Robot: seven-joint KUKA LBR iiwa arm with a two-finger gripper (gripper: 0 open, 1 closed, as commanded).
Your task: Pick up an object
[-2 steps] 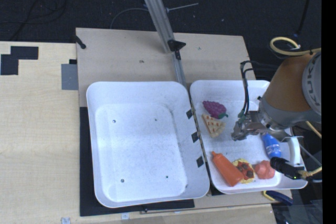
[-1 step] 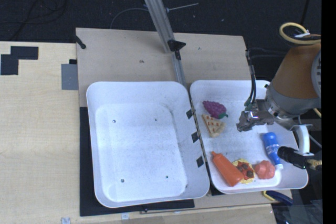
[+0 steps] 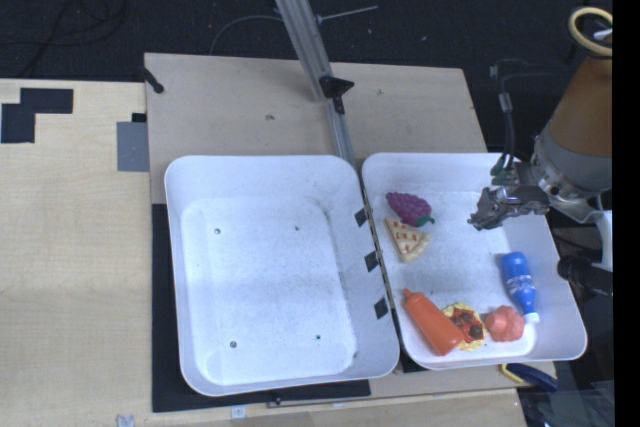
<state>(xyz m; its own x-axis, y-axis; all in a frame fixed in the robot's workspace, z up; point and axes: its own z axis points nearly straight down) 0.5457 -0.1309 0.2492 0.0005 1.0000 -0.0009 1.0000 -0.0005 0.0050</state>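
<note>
The right bin (image 3: 470, 173) holds several toy items. A purple grape bunch (image 3: 409, 207) lies near its left wall, with a pizza slice (image 3: 406, 238) just below it. An orange-red bottle (image 3: 432, 322) lies along the front, beside a yellow and red piece (image 3: 465, 323) and a pinkish-red lump (image 3: 503, 323). A blue bottle (image 3: 517, 283) rests near the right wall. My gripper (image 3: 490, 212) hangs over the right part of this bin, above and left of the blue bottle. Nothing shows between its dark fingers.
The left bin (image 3: 262, 275) sits beside the right one, joined by black clips (image 3: 371, 261). A slanted metal rail (image 3: 303, 25) rises behind the bins. The arm's orange band (image 3: 588, 110) stands at the right edge.
</note>
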